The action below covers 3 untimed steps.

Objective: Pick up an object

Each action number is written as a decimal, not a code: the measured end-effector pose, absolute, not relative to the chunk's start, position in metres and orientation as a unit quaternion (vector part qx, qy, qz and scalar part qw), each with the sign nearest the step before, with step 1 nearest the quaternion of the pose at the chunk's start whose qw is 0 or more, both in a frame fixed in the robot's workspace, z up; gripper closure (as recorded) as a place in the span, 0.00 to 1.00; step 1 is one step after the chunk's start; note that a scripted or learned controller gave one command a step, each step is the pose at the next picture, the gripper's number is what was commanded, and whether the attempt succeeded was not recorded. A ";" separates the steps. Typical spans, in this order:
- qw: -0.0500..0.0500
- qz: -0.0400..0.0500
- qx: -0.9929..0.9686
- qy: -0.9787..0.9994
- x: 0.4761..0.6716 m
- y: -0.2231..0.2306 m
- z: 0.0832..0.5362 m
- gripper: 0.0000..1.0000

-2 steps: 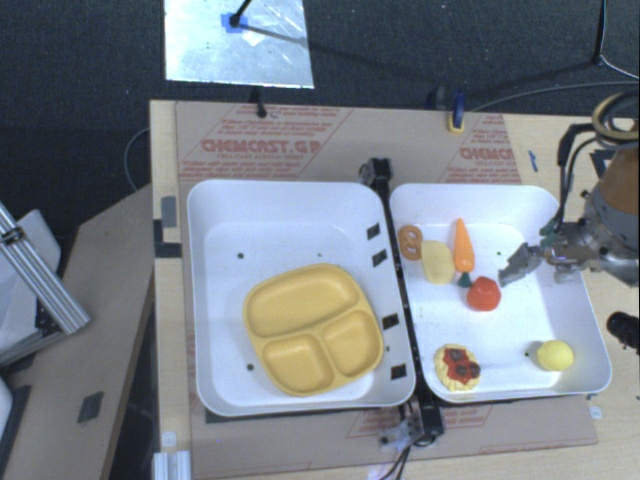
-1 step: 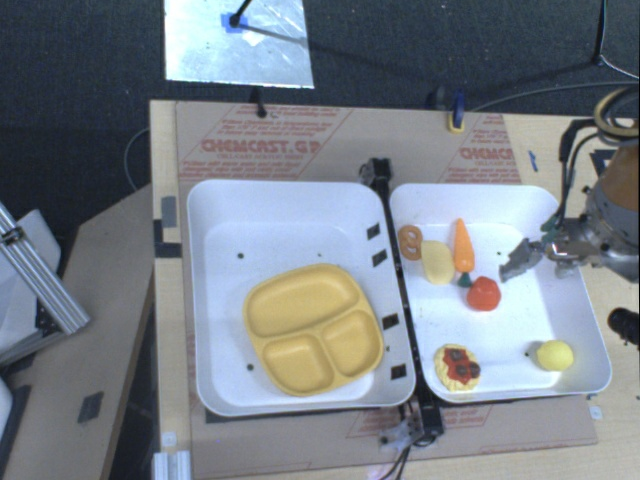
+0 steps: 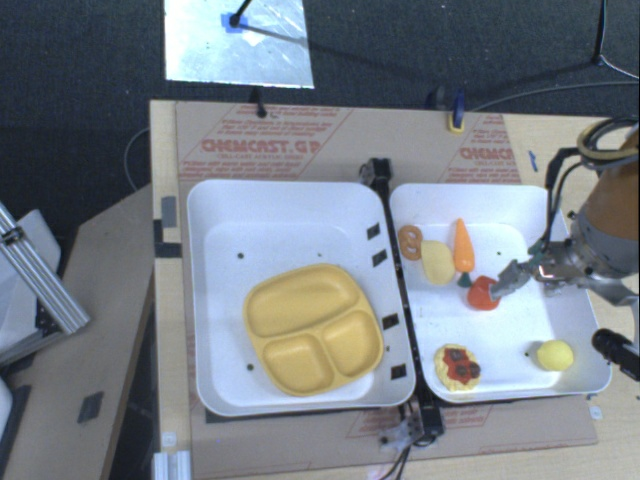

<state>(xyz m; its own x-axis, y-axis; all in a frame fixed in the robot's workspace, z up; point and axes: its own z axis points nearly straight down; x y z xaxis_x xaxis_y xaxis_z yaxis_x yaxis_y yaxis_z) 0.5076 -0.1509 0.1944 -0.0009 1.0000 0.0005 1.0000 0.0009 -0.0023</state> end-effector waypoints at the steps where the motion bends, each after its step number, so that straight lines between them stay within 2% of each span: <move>1: 0.002 0.001 -0.707 -0.707 0.499 -0.144 0.145 0.00; 2: 0.002 0.001 -0.707 -0.707 0.490 -0.138 0.089 0.00; 3: -0.001 0.000 -0.707 -0.708 0.493 -0.139 0.102 1.00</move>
